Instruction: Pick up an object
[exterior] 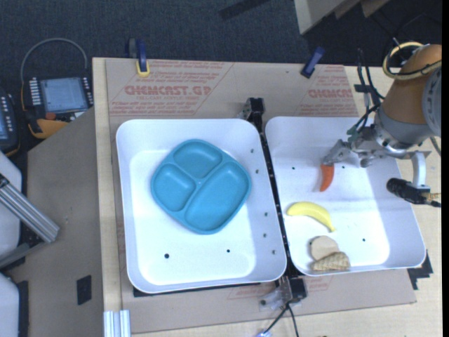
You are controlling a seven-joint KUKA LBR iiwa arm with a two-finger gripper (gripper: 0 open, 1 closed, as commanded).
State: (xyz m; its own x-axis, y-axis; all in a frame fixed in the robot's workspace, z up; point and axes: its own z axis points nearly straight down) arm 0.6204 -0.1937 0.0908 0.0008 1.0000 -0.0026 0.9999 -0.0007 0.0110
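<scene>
The gripper [335, 159] sits in the upper right of the frame, over the right bin [400, 258]. It hangs at the top end of a small orange-red carrot [326, 178], and the top of the carrot seems to be tucked between the fingers, so they look narrow and closed on it. I think the arm reaches low and sideways like this because it comes in from the right and wants to pinch the thin end of the carrot. The carrot is long and skinny, bright orange-red, and points down toward the lower part of the frame, with its tip close to the white floor of the bin. I cannot tell if it is lifted or touching. Just below it lies a yellow banana [312, 214], curved like a smile, and below that a tan piece of bread [328, 252] near the bin's bottom edge. The left bin [140, 258] in the middle of the frame holds a blue plate [201, 186] with three sections, lying flat. Both bins rest side by side on the tabletop [105, 188].
</scene>
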